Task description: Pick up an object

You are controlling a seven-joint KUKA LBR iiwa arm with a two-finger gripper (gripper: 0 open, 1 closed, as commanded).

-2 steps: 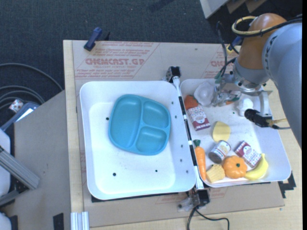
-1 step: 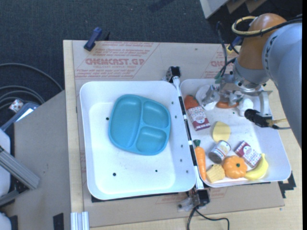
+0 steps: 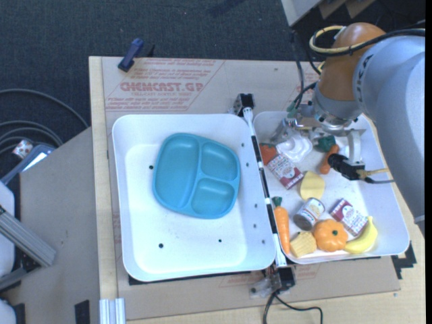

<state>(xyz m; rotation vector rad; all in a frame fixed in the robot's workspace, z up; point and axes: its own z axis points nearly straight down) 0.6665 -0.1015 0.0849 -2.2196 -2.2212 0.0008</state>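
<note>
Gripper [image 3: 302, 139] low at right bin's [image 3: 395, 243] far-left corner, over toy food; finger state, any hold: cannot tell. Blue plate [image 3: 196, 175] mid left bin [image 3: 135, 201].

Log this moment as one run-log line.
phase: reaching | claw: low over right bin far end, grasp unclear | left bin: blue plate | banana: untouched

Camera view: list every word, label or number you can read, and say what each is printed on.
"CHEMCAST GP": large red print on the brown board behind the left bin.
Smaller red lines around it: too blurred to read.
Red-and-white carton, another small red carton and the can in the right bin: labels too small to read.
</note>
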